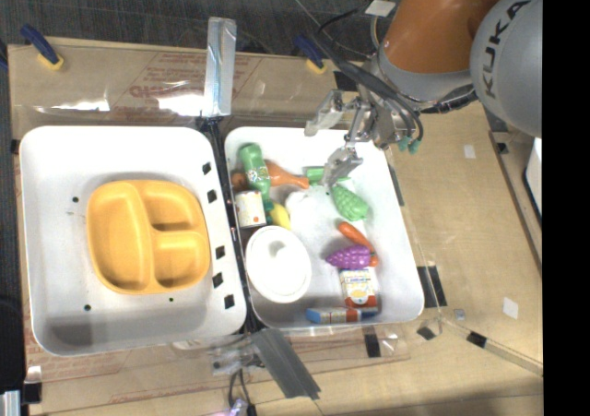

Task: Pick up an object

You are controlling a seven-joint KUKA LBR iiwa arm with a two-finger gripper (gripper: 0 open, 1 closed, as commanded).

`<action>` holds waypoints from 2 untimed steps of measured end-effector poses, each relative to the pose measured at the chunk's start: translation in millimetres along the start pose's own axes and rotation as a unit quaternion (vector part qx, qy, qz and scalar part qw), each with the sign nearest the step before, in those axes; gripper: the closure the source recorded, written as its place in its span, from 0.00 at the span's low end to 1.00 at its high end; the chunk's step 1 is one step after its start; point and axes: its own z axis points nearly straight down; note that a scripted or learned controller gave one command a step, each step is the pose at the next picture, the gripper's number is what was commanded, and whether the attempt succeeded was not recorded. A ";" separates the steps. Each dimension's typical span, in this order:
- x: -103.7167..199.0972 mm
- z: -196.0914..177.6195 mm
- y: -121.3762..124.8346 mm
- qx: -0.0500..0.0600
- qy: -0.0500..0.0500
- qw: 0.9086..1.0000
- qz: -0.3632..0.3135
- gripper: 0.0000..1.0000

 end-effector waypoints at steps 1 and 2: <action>-26.7 126.0 -46.4 -0.002 0.006 1.000 -0.019 0.00; -40.3 184.2 -2.0 -0.001 0.001 0.999 0.051 0.00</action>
